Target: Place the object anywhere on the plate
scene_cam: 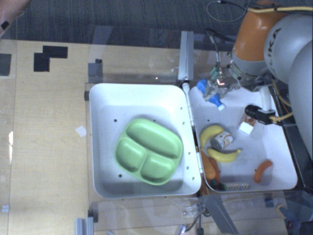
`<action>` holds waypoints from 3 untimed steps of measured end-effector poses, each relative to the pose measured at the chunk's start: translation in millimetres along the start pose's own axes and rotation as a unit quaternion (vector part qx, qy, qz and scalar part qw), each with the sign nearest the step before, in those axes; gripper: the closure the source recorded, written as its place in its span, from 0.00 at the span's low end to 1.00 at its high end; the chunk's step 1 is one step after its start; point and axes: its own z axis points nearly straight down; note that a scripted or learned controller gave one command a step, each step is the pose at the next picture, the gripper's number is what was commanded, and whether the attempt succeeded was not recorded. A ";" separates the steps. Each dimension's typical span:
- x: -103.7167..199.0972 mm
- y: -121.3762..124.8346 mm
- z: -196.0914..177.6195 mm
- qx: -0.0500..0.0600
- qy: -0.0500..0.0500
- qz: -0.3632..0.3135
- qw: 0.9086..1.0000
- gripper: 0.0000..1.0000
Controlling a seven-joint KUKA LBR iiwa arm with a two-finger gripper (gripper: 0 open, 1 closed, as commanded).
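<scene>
In the far corner of the right bin (pixel 279 131), the pincer (pixel 215 89) hangs low over a small blue and white object (pixel 209 94). Whether the pincer is spread or pressed together I cannot tell, and nothing shows clearly that the object sits between its tips. The object looks small and probably light; if it is hard plastic it may slip, so I would take it across its narrow middle. The green plate (pixel 148 151), with three compartments, lies in the left bin (pixel 107 111), well apart from the object. Between them stands the rim where the two bins meet, which the carry must pass over. Nearby lie two bananas (pixel 217 141), a small can (pixel 223 140), a white block (pixel 246 128) and an orange sausage-like piece (pixel 263 170).
</scene>
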 end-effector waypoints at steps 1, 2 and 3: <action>67.7 -49.9 8.3 -0.001 0.000 -0.036 0.999 1.00; 67.6 -50.2 9.1 0.000 0.000 -0.036 0.999 0.00; 68.2 -49.3 2.3 0.002 0.001 -0.037 0.999 1.00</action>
